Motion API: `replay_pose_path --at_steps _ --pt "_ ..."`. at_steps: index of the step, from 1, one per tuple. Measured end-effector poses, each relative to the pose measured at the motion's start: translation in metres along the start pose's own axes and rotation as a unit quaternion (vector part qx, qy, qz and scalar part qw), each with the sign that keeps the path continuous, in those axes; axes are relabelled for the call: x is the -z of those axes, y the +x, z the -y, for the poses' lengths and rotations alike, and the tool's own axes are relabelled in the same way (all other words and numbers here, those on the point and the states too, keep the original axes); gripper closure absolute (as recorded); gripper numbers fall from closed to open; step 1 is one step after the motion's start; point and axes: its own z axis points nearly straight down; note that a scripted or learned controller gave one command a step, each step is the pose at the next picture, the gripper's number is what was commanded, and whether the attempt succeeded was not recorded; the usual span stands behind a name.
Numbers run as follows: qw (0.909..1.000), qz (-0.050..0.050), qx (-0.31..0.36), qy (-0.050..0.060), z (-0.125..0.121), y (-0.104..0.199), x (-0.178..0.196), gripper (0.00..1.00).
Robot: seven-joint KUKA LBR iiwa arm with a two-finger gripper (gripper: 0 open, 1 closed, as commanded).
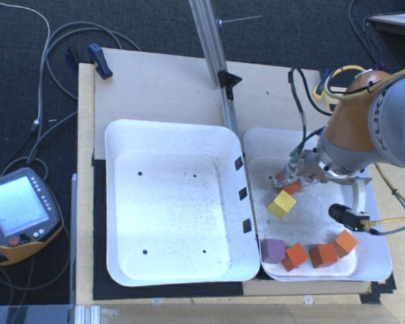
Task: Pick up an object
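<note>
Seemingly, the gripper is reaching low into the right bin over a small orange block, its grasp unclear.

Both bins are seen as smooth white plastic with a slight sheen, speckled with fine dark marks. The bench is shown as matt, pale board, like unfinished wood. The blocks look matt and smooth, like painted wood or foam; which cannot be told. The arm is finished in smooth grey with a semi-gloss orange band. A ribbed pole of dull silver metal is seen. The floor looks like dark, rough carpet.
</note>
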Motion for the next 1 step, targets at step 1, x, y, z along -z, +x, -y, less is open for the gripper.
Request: replay_pose_path --at_steps 1 --pt "1.0 0.0 0.004 -0.005 -0.0281 0.0783 0.0943 1.0"
